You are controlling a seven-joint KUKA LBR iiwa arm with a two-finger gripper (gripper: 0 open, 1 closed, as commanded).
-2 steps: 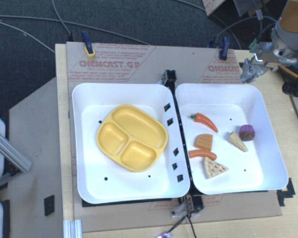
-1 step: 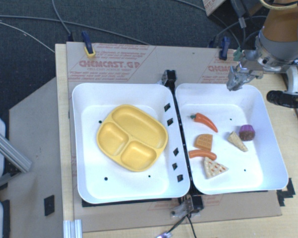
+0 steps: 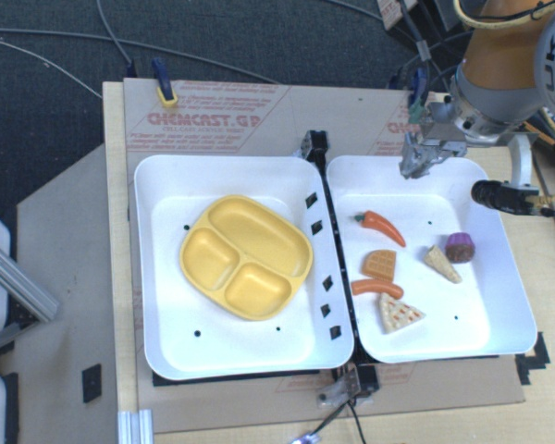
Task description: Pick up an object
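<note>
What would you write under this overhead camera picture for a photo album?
Robot arm's tool hovers over the right bin's far edge, toy food scattered below, beside a yellow divided plate in the left bin.

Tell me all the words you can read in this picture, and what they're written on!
"CHEMCAST GP": big red letters on the brown protective sheet behind the left bin.
Smaller red lines under it: too blurred to read.
Red print on the sheet behind the right bin, near the gripper: too blurred to read.

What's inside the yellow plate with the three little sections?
Nothing lies in the yellow plate: all three sections show bare. It hides the left bin floor beneath it.
</note>
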